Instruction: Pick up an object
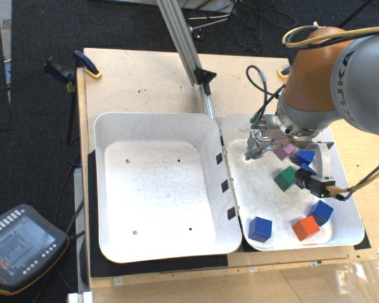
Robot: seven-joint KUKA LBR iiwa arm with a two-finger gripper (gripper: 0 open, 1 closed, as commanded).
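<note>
Overhead, the grey-and-orange arm bends into the right bin, its gripper low, grip state impossible to tell; a pink block lies just beside it.

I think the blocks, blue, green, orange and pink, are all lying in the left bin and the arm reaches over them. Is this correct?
Not quite: the camera view shows the blocks in the right bin, not the left one. The blue block, green block, orange block and pink block lie there, and the arm does reach over them.
</note>
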